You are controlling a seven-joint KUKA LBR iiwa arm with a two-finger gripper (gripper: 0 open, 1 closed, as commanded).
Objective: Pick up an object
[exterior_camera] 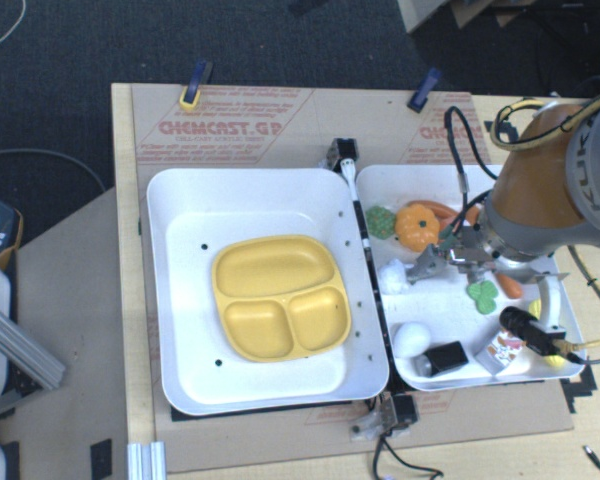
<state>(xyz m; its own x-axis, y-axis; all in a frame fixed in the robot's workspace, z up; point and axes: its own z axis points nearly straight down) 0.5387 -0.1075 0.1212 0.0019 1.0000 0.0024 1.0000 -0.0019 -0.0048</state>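
My metal gripper [427,265] is hovering in the right bin [420,182]. A ribbed orange pumpkin [417,225] is sitting at its twelve o'clock. I cannot tell its grip state.

Yellow tray [277,298], orange pumpkin [417,225], seemingly.

Dark carpet [100,28] all round; bench topped with printed board [280,123], held by clamps [193,86] at far edge.
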